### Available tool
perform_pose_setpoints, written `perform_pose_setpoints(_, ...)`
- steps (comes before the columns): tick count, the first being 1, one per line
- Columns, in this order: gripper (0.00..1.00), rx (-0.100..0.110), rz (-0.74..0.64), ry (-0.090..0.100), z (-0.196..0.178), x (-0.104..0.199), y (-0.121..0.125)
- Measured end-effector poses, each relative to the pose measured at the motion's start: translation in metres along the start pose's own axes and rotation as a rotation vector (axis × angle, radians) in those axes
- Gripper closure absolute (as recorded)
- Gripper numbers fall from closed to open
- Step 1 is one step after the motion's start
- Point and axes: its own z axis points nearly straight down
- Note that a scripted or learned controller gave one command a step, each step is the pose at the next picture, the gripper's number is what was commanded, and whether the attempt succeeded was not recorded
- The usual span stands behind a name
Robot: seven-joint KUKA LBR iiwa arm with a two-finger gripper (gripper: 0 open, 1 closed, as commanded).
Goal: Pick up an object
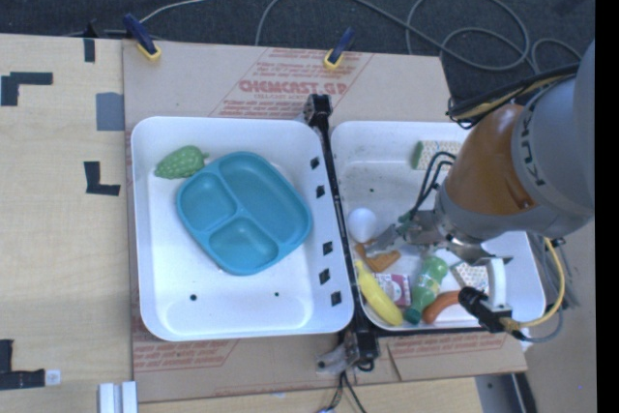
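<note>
Banana (378, 298) is lying in the right bin (372, 145), near its front left corner, with its long axis running from upper left down to lower right. Just beside the banana a white ball (362, 224), an orange piece (380, 260), a small packet (396, 287), a green bottle (427, 279) and a sausage (443, 305) are crowding together. The hand (410, 229) is hanging above them, beyond the banana; its fingers I cannot tell. Left of the banana, the left bin (155, 237) is keeping a blue divided plate (244, 211) and a green toy (180, 162).
</note>
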Motion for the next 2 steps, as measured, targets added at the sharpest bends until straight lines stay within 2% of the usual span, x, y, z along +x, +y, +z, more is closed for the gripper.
perform_pose_setpoints(1,0.0,0.007,0.003,-0.004,-0.059,-0.065,0.033)
perform_pose_setpoints(2,0.0,0.011,0.0,-0.001,-0.025,0.004,0.009)
